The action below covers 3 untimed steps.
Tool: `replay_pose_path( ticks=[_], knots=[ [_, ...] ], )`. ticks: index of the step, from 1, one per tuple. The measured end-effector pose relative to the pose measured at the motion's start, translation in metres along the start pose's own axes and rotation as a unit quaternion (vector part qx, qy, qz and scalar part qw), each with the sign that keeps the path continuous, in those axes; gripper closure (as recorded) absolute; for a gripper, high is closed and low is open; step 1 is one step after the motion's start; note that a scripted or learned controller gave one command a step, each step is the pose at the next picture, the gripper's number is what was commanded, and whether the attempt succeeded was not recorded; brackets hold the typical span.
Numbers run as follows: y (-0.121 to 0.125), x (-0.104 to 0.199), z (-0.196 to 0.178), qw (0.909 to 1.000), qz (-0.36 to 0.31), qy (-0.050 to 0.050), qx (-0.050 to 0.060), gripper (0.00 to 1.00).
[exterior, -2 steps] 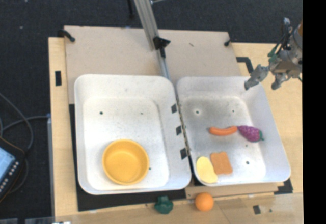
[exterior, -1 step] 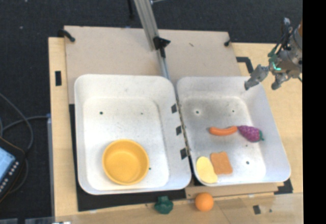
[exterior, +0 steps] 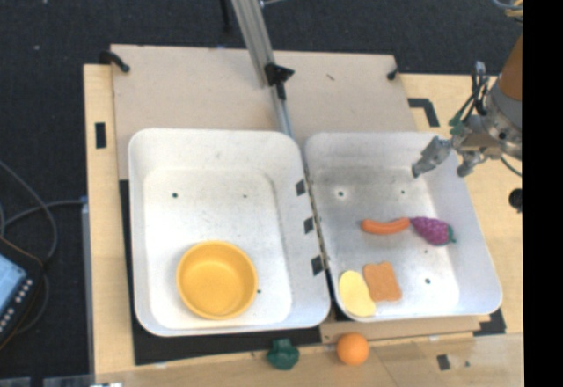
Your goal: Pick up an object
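Note:
The right bin [exterior: 352, 156] holds an orange carrot [exterior: 385, 225], a purple bunch of grapes [exterior: 432, 230], an orange-brown cracker-like square [exterior: 382, 281] and a pale yellow oval piece [exterior: 355, 293]. A yellow bowl [exterior: 216, 279] sits in the left bin [exterior: 211, 156], near its front. My gripper [exterior: 447, 160] hangs over the right bin's far right corner, above and behind the grapes, with its two fingers spread apart and nothing between them.
A slanted metal rail [exterior: 255, 29] rises from the gap between the bins at the back. On the bench in front of the bins lie an orange ball [exterior: 352, 348] and a small green object [exterior: 282, 354].

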<state>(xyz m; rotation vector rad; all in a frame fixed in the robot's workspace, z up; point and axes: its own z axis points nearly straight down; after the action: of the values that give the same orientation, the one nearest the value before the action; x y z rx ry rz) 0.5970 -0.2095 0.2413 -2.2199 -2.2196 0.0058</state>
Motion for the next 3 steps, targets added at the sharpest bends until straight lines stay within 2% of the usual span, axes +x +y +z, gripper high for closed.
replay_pose_path(
  ticks=[1, 2, 3],
  knots=[
    [0.006, -0.008, 0.052, 1.0, 0.0, 0.0, -0.001, 0.0],
    [-0.001, -0.01, 0.114, 1.0, 0.0, 0.0, 0.0, 0.0],
    [0.002, -0.011, 0.098, 1.0, 0.002, -0.001, -0.005, 1.0]
  ],
)
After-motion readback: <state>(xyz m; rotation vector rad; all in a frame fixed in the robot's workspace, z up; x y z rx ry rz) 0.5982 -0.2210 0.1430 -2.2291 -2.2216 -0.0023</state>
